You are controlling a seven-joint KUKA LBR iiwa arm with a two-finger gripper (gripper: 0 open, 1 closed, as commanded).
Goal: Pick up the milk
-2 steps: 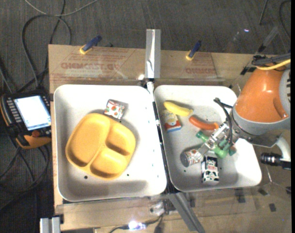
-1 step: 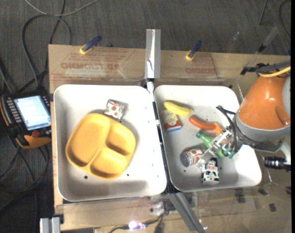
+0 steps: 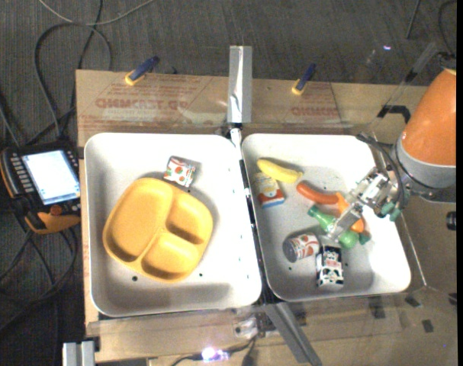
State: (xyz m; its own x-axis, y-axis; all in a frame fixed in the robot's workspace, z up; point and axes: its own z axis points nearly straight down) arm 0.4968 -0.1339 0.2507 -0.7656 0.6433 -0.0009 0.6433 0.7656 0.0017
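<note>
The milk (image 3: 331, 267) is a small black-and-white cow-patterned carton. It stands near the front edge of the right bin (image 3: 384, 277). My gripper (image 3: 338, 229) reaches in from the right and slants down to the left. Its tip hangs just above the milk's top, over a green item (image 3: 328, 221) and an orange carrot (image 3: 319, 194). Nothing shows held in it.
The right bin also holds a red-and-white can (image 3: 302, 246) left of the milk, a yellow banana (image 3: 280, 171) and a small carton (image 3: 270, 192). In the left bin (image 3: 101, 158) lie a yellow divided plate (image 3: 159, 228) and a small box (image 3: 181, 171).
</note>
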